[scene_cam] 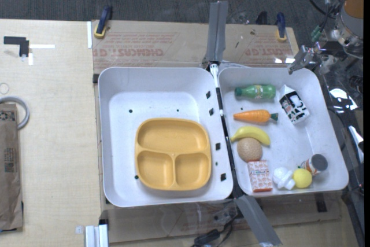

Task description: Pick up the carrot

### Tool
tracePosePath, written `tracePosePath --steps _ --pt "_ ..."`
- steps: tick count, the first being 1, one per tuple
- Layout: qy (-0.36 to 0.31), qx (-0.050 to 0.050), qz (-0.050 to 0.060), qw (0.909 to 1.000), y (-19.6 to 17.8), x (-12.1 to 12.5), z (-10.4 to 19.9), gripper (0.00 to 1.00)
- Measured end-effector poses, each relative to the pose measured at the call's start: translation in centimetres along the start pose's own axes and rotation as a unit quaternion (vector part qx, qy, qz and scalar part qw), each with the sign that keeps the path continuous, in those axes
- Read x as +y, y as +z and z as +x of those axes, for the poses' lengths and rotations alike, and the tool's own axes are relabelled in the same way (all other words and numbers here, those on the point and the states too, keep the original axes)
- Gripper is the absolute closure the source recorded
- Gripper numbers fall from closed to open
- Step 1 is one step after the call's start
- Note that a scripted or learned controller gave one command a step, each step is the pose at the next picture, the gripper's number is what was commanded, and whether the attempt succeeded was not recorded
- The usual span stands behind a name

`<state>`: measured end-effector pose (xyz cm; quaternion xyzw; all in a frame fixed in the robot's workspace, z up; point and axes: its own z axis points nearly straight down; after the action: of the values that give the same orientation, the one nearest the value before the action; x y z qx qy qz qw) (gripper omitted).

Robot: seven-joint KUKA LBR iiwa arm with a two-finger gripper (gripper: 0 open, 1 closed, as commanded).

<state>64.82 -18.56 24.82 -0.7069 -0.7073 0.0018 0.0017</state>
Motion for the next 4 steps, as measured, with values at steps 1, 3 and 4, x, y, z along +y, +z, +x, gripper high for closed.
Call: tracePosePath --steps 1,3,4 --pt "0.045 0.000 0.000 0.9990 7.5 1.1 7.1 0.00" --pt "-0.007 0.001 0.000 1.0000 15.9 -8.5 3.1 0.00" --pt "-0.070 0.001 -0.001 0.9976 15.9 -14.1 -2.4 0.00"
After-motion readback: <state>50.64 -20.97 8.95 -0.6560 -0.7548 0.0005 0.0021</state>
